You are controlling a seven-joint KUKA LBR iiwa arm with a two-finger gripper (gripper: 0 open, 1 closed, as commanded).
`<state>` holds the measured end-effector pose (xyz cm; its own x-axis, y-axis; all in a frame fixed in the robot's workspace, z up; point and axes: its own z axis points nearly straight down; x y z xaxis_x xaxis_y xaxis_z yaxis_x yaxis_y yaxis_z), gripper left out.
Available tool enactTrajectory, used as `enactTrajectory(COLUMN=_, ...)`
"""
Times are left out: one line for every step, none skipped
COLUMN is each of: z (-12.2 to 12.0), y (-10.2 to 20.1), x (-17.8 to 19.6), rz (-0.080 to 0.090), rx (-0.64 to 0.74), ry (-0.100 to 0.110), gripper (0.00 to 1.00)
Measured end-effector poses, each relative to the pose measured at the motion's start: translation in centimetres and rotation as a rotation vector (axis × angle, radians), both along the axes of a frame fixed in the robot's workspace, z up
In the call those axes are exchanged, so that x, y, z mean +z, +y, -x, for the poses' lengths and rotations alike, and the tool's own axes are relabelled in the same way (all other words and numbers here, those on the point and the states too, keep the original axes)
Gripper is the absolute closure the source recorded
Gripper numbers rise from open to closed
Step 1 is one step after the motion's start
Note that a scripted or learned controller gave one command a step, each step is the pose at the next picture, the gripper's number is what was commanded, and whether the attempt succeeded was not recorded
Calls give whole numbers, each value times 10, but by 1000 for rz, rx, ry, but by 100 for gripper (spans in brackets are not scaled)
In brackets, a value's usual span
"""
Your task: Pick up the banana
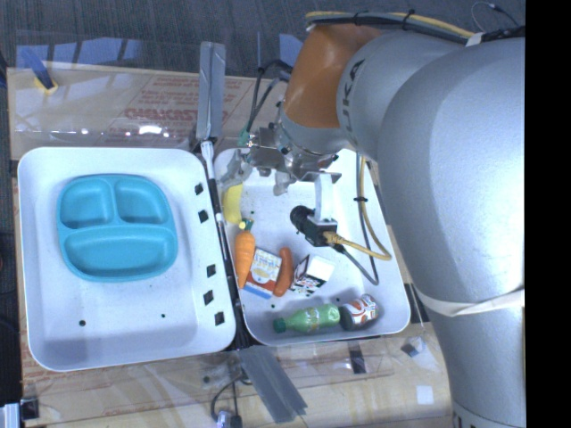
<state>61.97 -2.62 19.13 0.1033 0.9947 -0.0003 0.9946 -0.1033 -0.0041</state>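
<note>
One banana [233, 203] near the carrot [244, 259]; carton label [265, 269] seemingly unreadable.

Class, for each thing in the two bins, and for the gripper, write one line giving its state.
banana: lying by the left wall of the right bin
carrot: lying flat, tip toward the near wall
green bottle: on its side
can: on its side
blue plate: right way up in the left bin, compartments empty
gripper: low over the right bin, near the banana
</note>
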Motion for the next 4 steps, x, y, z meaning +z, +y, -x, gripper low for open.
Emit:
enactTrajectory(z=-27, y=-76, x=-100, rz=0, rx=71, ry=0, gripper=0)
enactTrajectory(z=23, y=-83, x=-88, rz=0, rx=68, ry=-1, gripper=0)
enactTrajectory(z=-25, y=-70, x=-97, rz=5, rx=296, ry=1, gripper=0)
enactTrajectory(z=-35, y=-74, x=-98, rz=1, rx=334, ry=7, gripper=0)
